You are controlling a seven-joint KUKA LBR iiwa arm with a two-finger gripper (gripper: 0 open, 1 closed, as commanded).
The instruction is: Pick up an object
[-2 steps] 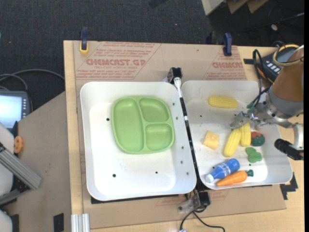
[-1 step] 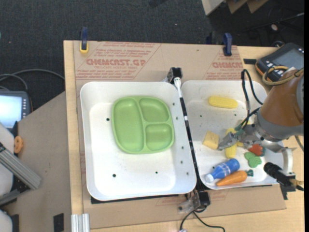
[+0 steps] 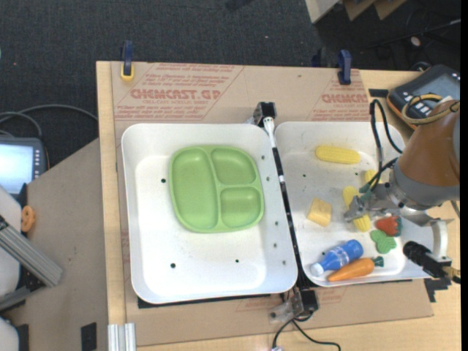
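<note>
The small yellow plastic wedge (image 3: 319,213), judged light and rigid, is best gripped across its flat sides; the gripper's (image 3: 360,210) state cannot be told.

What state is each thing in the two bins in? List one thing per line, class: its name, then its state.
Green divided plate: flat in the left bin, its compartments bare.
Corn cob: lying on its side in the right bin.
Cheese wedge: resting on the bin floor, apart from the others.
Blue bottle: lying on its side.
Carrot: lying beside the blue bottle, touching it.
Gripper: low over the right bin.
</note>
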